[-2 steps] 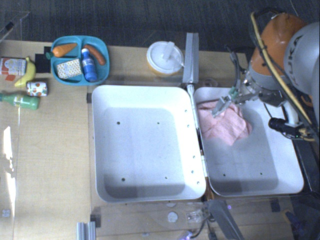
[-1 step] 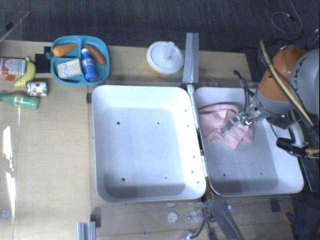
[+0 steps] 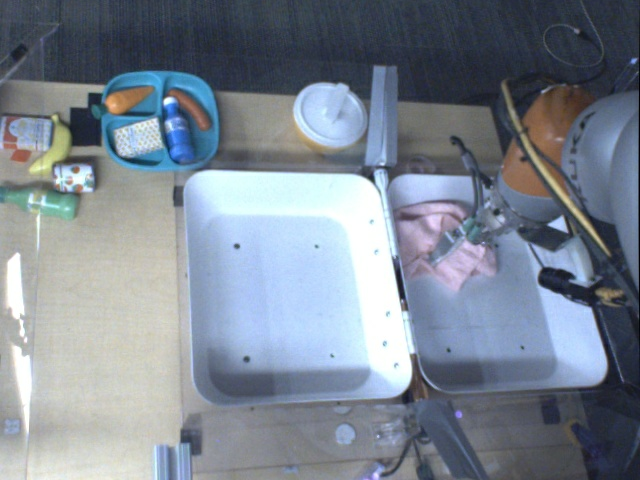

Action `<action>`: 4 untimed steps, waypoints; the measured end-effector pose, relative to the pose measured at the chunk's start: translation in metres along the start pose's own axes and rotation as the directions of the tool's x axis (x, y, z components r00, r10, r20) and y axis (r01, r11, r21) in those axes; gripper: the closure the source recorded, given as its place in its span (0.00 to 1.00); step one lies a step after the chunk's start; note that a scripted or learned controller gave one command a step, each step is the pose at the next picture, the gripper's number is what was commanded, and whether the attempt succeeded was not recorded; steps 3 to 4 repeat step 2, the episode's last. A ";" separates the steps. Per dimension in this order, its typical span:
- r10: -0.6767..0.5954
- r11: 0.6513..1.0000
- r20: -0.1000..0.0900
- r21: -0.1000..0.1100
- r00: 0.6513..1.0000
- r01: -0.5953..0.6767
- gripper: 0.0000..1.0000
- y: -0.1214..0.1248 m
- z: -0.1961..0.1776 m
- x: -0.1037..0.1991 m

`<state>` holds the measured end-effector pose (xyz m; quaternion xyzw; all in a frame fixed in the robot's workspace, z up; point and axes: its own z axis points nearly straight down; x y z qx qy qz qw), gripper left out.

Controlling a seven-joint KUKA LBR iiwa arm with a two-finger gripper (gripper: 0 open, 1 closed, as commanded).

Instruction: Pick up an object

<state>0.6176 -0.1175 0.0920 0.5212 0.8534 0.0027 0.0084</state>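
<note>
Grey arm (image 3: pixel 600 158) reaches in from right, wrist angled down-left; pincer (image 3: pixel 466 231) over crumpled pink cloth (image 3: pixel 440 243) in right white bin (image 3: pixel 520 358). Grip state: cannot tell.

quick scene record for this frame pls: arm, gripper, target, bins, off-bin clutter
arm: grey arm reaching in from the right
gripper: gripper down over the pink cloth
target: pink cloth, crumpled, upper left part of the right bin
right bin: right bin
left bin: left bin
bench clutter: blue divided tray with toy food; white lidded cup; banana; small can; green bottle
</note>
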 end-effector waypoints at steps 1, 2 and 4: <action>-0.006 1.000 0.005 -0.007 1.000 0.006 1.00 0.003 -0.013 0.000; 0.453 0.891 -0.004 0.013 0.891 -0.453 1.00 0.057 -0.094 0.094; 0.453 0.891 -0.004 0.013 0.891 -0.453 1.00 0.057 -0.094 0.094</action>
